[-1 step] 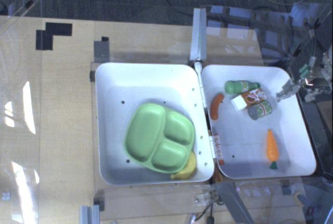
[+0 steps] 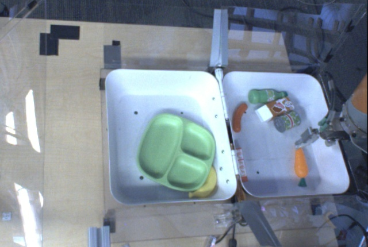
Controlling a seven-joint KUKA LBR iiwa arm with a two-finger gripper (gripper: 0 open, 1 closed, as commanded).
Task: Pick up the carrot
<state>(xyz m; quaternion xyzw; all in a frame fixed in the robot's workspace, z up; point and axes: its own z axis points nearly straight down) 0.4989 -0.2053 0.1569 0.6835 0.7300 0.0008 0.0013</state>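
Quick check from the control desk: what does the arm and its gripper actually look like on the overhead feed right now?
At the right edge, a patch of the arm's orange band shows above a grey wrist. The gripper is a small grey metal assembly with thin pale fingers and a greenish spot on its body. It sits over the right bin. Dark cables lie on the floor behind the bench.

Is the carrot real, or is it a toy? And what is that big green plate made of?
The carrot looks like a plastic toy: smooth, evenly orange, with a small green tip, though the picture is too small to be sure. The green plate also seems plastic: one moulded piece with rounded compartments and a soft, matte sheen.
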